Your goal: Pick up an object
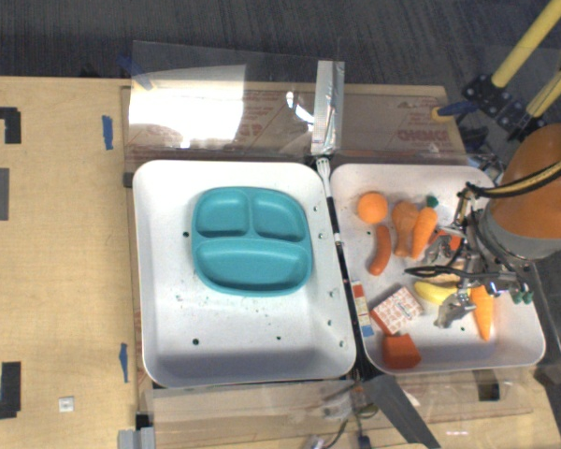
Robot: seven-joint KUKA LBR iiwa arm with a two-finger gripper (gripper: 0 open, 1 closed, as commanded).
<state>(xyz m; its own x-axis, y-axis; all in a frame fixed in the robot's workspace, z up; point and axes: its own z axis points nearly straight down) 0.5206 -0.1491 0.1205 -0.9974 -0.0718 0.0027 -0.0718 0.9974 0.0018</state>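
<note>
The pincer (456, 299) hung low in the right bin (533, 344) beside a banana (428, 293) and carrot (483, 314); I could not tell its state.

Left white bin (168, 344) holds a teal divided plate (252, 239), three compartments, sitting left-center toward the far side. Bench top (47, 279) is tan board with black corner marks (7, 124) and blue tape bits (107, 131) at left. Clear plastic sheet (224, 101) stands behind the bins, silver tape strip (327, 110) on it.
</note>
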